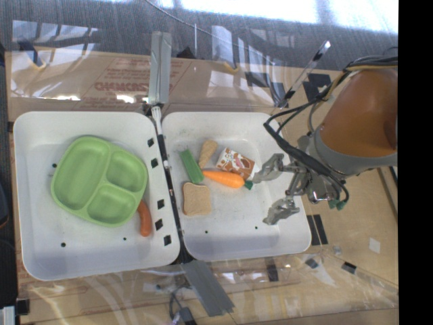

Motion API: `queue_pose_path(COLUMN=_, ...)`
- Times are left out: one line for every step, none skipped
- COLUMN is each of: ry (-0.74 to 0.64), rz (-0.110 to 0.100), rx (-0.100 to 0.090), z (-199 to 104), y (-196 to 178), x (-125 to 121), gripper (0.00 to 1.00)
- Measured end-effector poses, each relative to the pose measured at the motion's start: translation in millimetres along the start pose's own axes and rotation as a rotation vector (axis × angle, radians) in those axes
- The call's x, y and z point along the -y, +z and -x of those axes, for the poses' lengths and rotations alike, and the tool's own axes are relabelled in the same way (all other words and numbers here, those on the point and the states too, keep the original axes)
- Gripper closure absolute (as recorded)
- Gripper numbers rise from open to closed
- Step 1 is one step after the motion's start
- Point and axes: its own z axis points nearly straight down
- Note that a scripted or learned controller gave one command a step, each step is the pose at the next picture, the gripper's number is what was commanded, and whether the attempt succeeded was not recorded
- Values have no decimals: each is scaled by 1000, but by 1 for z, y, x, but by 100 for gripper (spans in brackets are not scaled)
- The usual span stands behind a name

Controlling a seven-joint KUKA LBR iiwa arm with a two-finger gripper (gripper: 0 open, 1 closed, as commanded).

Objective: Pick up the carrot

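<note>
Gripper (276,189) wide open, empty, just right of carrot (224,179); straddle its middle across the width, avoid packet (236,162).

The arm (362,117) is grey with a broad, glossy orange band above the wrist. Black cables loop around it. The gripper (276,189) has two grey metal fingers.

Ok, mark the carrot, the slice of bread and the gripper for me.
carrot (223,179): camera view, middle of its orange body.
slice of bread (197,198): camera view, centre of its top face.
gripper (276,189): camera view, midway between the two fingertips.
</note>
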Motion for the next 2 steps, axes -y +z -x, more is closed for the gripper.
queue_pose_path(ry=-41, rz=4, rx=-6, z=86, y=148, x=20, gripper=0)
queue_pose_path(ry=-50, rz=1, rx=2, z=90, y=134, x=18, gripper=100)
